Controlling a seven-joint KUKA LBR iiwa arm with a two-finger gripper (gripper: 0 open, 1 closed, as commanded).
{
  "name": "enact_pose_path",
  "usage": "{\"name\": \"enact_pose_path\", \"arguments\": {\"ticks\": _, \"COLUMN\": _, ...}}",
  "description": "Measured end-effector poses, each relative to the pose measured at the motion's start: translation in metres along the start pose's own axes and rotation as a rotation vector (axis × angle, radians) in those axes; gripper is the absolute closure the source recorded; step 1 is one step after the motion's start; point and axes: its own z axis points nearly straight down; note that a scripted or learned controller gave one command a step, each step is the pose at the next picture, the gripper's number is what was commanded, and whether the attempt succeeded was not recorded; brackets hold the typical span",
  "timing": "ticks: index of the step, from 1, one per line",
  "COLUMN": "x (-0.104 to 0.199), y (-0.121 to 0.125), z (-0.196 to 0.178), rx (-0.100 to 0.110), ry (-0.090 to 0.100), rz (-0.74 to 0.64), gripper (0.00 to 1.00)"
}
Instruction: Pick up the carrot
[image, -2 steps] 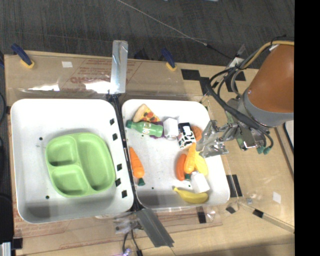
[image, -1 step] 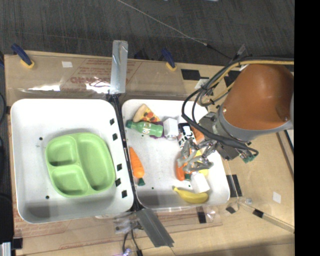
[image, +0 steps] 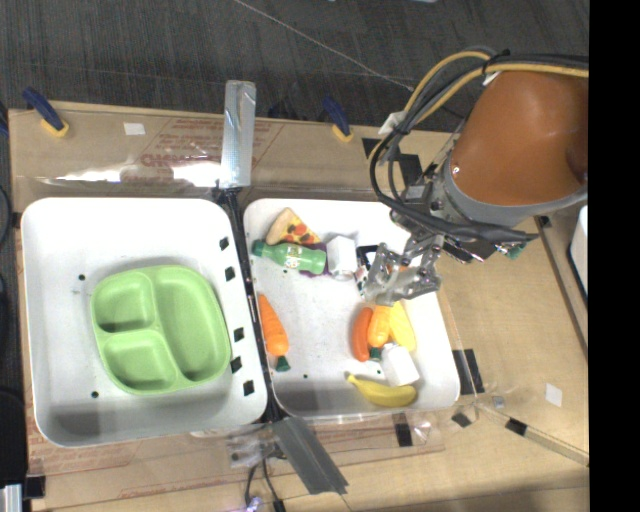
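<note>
Although the gripper (image: 398, 278) hangs low over the right bin (image: 325, 385), the carrot (image: 272, 328) lies well apart from it, along that bin's left wall beside the divider. Nothing sits between the metal fingers; whether they are spread or closed I cannot tell. They hover just above an orange-and-yellow toy cluster (image: 382, 330), probably a mistaken target, with the banana (image: 382, 392) nearer the front wall.

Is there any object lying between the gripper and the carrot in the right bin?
Nothing visible does. The carrot lies along the right bin's left wall, and the gripper hangs over the bin's right half. Bare bin floor separates them; the green bottle lies further back.
</note>
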Motion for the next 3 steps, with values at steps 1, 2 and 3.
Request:
{"name": "enact_pose_path", "arguments": {"ticks": 1, "x": 0.056, "y": 0.017, "z": 0.053, "rx": -0.005, "ry": 0.003, "rz": -0.140, "gripper": 1.00}}
{"name": "enact_pose_path", "arguments": {"ticks": 2, "x": 0.022, "y": 0.038, "z": 0.080, "rx": -0.004, "ry": 0.001, "rz": -0.264, "gripper": 1.00}}
{"name": "enact_pose_path", "arguments": {"ticks": 3, "x": -0.024, "y": 0.067, "z": 0.074, "rx": -0.003, "ry": -0.002, "rz": -0.687, "gripper": 1.00}}
